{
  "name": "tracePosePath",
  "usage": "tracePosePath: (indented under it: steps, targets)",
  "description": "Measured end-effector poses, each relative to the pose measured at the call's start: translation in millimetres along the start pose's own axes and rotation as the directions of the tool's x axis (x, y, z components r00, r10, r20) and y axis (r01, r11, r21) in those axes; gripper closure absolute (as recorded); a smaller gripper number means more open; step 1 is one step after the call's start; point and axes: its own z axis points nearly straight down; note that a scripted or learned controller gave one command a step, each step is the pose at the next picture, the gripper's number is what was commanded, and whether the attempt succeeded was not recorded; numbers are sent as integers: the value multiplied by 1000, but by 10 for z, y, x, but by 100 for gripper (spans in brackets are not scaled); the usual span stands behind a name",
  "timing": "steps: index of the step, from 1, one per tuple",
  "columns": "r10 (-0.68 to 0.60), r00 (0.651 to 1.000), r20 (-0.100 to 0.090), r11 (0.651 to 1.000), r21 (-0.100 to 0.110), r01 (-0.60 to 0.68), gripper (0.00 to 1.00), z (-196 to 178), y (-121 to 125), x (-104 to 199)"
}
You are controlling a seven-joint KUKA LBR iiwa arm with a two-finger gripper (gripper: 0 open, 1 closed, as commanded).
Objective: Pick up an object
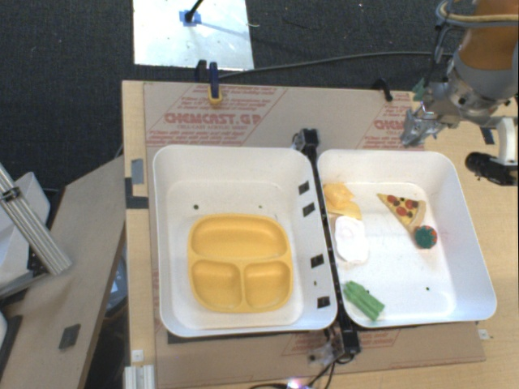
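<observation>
A yellow plastic divided plate (240, 262) with three compartments lies in the left shallow white bin (174, 168), well to the left of the black clipped seam (323, 233) where the two bins meet. Just right of that seam, inside the right shallow white bin (454, 185), a pale yellow crinkled toy chip (342, 199) lies near the far end, touching or nearly touching a flat white rounded piece (351, 239) just nearer the camera. Farther along the seam toward the near rim, a green ridged plastic toy (362, 300) lies at a slant. Well right of the seam, a toy pizza slice with red toppings (403, 209) points toward the near right, and a small green ball with a red patch (425, 236) sits at its tip. The gripper (413, 130) hangs over the bench just beyond the right bin's far rim, far right of the seam; whether its claw is apart or together cannot be told. Nothing is seen between its tips.
</observation>
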Motion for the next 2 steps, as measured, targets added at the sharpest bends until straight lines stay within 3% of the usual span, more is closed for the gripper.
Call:
tracePosePath:
  steps: [2]
  targets:
    - [-3, 1000, -2, 1000, 7, 3, 100, 219, -533, 979]
